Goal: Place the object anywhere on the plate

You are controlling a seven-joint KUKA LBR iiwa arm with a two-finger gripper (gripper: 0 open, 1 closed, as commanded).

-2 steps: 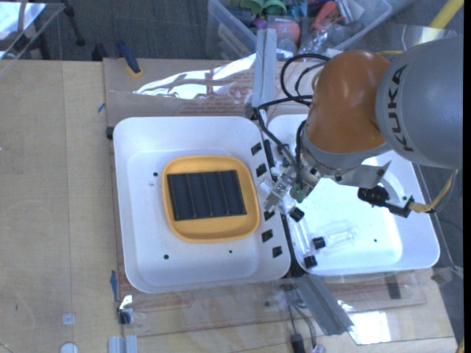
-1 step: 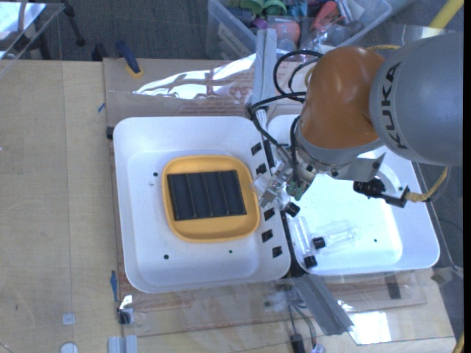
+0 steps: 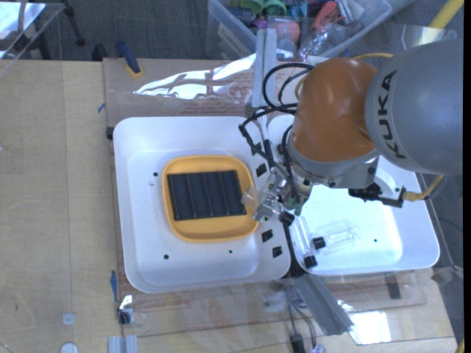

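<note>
A yellow plate [image 3: 208, 229] with a dark ribbed centre lies in the left white bin [image 3: 140, 197]. My gripper [image 3: 271, 203] hangs over the plate's right rim, at the divide between the two bins, under the arm's orange band. A small pale translucent piece [image 3: 250, 195] shows at the gripper's tip, over the plate's edge; whether it is held is unclear. A clear plastic object [image 3: 335, 235] with a black end lies flat in the right white bin [image 3: 412, 241], apart from the gripper.
The arm's grey and orange body covers much of the right bin's back half. A clear tub of coloured toys [image 3: 294, 6] stands behind the bins. Black cables loop beside the wrist above the bins' divide.
</note>
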